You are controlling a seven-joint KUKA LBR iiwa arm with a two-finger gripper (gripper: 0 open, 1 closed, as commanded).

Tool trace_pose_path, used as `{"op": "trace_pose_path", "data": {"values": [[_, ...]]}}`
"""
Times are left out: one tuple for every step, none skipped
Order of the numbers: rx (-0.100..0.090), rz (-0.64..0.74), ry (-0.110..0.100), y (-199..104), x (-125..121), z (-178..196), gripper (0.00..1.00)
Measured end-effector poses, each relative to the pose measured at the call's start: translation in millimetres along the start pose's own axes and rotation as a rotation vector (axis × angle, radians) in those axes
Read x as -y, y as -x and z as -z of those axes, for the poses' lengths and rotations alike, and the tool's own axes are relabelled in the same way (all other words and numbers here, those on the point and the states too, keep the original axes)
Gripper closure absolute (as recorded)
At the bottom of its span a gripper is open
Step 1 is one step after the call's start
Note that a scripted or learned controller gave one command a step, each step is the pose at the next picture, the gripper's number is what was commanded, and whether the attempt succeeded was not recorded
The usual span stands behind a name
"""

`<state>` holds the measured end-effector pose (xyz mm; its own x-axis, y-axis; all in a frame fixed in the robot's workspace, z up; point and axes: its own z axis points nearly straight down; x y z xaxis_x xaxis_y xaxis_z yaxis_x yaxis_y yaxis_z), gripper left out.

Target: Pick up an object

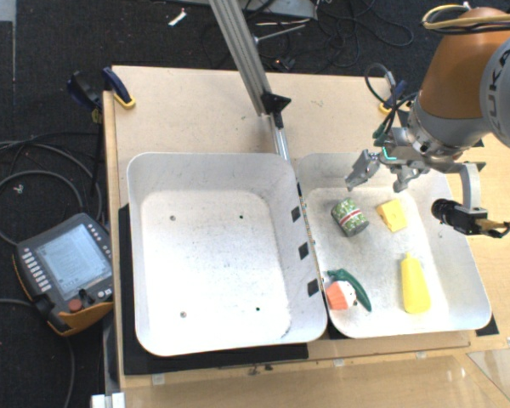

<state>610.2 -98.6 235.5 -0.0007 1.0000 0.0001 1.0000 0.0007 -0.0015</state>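
Resting on a tan wooden bench top (204, 109) ringed by dark carpet with loose cables; grey teach pendant with orange trim (64, 270) on the floor at far left. Left shallow white bin (153, 177) bare apart from dark specks, with wide open room inside. Slanted aluminium rail (238, 41) crossing from the far edge toward the seam between bins. Right shallow white bin (459, 304) holding a green-and-white patterned cylinder (350, 217), a small yellow block (393, 215), a yellow bottle-shaped piece (415, 285) and an orange-and-white toy with green leaf (345, 291) near the front-left corner. Two-finger gripper (384, 173) spread open, grasping nothing, poised just above cylinder and block. Arm cut off at right.
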Motion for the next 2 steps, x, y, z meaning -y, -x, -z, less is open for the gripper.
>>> {"op": "trace_pose_path", "data": {"values": [[0.0,-0.001,-0.004,3,-7,-60,0.0],[0.0,-0.003,-0.004,13,-5,-115,0.0]]}}
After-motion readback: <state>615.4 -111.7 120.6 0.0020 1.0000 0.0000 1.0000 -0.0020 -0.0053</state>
